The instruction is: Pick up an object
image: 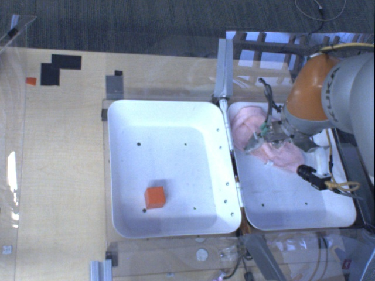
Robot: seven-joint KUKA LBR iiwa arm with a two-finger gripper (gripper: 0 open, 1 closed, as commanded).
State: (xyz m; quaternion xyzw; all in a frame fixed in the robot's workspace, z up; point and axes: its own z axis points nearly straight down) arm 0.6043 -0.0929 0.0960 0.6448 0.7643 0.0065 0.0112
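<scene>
So the arm reaches in from the right side and hangs over the right bin, with its fat orange band sitting above that bin's far right corner. The gripper is down low at the far end of the bin, right on top of a soft pink thing, some kind of crumpled cloth or plush by the look of it. The pink thing is bunched in the far left corner of the right bin and spreads toward the bin's middle, with one lump up against the left wall and another trailing out under the wrist. Honestly can't tell how the grip stands: the wrist and some cabling cover that bit, so I can't say whether it actually has hold of the pink stuff or just sits against it.

Over in the left bin there's a small orange block, sitting on the floor near the near left corner, well apart from all the walls. Nothing is touching it.

The two bins sit side by side on the light wooden bench, their inner walls just about touching. Near the bench's far left corner there are some black patches and a tiny orange square.
</scene>
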